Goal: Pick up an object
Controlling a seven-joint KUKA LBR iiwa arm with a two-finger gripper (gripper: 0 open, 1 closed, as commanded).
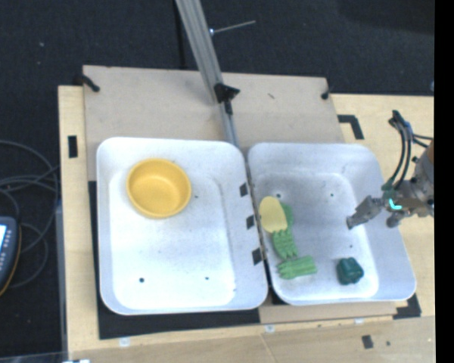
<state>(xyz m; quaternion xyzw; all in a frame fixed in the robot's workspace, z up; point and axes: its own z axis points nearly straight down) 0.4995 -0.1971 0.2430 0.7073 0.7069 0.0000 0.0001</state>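
**Pincer at the right rim, objects low in the right bin**

The table [174, 100] carries two shallow white bins side by side. The left bin [174, 278] holds a yellow bowl [160, 188] in its upper left part, standing upright with its mouth facing up.

The right bin [318, 165] holds the small things, all in its lower half. A pale yellow object [272, 215] lies near the bin's left wall, its long axis running roughly up and down the frame. Touching its right and lower edge is a green ridged piece [284, 237] (it seems partly tucked under the yellow one), also lying lengthwise up and down the frame. Just below that, a second green ridged piece [296, 267] lies with its long axis nearly left to right, tilted slightly up toward the right. A dark green lump [349, 271] sits apart from these, near the bin's lower right corner; it is compact, with no clear long axis.

The pincer [374, 212] sits at the right bin's right rim, mid-right of the frame, pointing left and downward. Whether it is open or closed cannot be told, and nothing is seen in it.
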